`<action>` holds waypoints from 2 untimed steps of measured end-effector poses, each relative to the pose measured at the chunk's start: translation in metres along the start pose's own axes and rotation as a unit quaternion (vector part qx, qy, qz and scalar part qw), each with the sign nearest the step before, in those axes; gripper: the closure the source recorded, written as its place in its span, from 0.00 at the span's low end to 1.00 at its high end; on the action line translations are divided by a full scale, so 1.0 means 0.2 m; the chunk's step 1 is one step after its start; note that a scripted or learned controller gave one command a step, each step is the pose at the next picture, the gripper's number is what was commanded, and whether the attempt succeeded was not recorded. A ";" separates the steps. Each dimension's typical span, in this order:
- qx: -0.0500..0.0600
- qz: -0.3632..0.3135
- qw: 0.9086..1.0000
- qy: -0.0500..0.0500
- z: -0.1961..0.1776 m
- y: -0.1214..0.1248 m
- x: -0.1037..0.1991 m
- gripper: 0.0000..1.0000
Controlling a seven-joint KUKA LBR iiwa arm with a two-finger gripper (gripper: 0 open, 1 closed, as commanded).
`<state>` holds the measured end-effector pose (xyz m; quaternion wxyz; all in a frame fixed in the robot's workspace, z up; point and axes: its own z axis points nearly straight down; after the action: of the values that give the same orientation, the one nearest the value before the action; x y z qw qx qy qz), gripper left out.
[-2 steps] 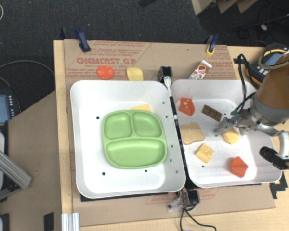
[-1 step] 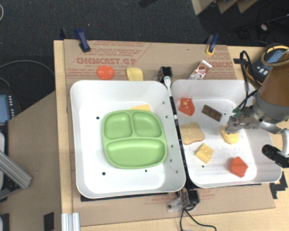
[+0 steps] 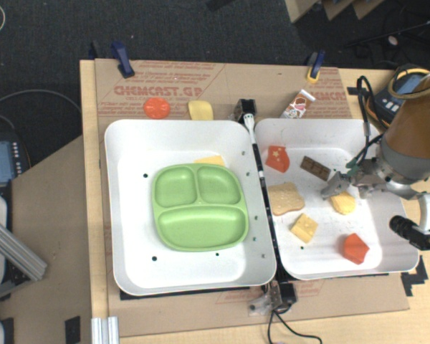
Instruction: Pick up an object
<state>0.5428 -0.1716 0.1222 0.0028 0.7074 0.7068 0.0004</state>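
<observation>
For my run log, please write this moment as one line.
arm: over right bin | claw: low, beside yellow piece | grasp: none seen | left bin: green tray

Light is even and fairly bright from overhead, leaving the two white bins (image 3: 122, 192) close to washed out, with little surface detail. Shadows are soft and short, hugging the green tray (image 3: 199, 206). The dark floor at the top of the frame falls dim. Focus is slightly soft throughout, with mild graininess.
</observation>
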 end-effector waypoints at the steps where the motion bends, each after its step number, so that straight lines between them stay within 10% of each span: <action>1: 0.005 0.000 1.000 0.003 0.20 -0.03 0.01 0.00; 2: -0.002 -0.002 1.000 -0.001 0.19 0.30 -0.15 0.00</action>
<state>0.6025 -0.2013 0.0855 0.0044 0.7062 0.7080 0.0011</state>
